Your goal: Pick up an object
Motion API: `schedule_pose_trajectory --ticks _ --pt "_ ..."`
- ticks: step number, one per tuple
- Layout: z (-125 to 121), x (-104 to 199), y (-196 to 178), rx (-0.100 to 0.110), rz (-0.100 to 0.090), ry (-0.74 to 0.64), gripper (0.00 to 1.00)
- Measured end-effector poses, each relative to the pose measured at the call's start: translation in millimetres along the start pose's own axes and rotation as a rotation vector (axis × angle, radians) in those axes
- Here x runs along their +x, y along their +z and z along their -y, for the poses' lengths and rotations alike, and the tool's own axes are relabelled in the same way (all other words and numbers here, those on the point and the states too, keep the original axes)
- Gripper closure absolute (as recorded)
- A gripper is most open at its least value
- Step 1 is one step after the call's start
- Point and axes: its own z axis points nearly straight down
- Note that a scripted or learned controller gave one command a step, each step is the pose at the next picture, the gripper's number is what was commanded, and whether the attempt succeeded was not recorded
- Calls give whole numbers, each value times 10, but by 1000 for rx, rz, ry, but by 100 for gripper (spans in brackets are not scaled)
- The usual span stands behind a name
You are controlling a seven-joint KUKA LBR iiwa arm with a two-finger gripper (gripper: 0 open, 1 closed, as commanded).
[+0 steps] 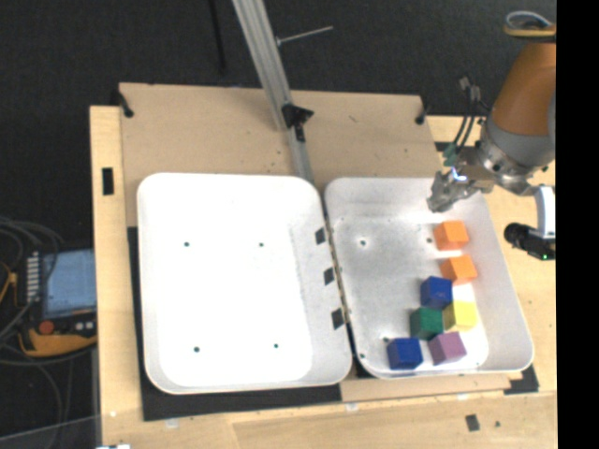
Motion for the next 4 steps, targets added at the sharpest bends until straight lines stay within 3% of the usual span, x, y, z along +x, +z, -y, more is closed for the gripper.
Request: schedule_pose_trajectory --ticks 1,3,4 --pt "-9 -14 -180 4 -2 -2 100" --pt "-283 1008 -254 4 -3 -11 100" --pt "-284 1437 -205 8 -3 -10 100"
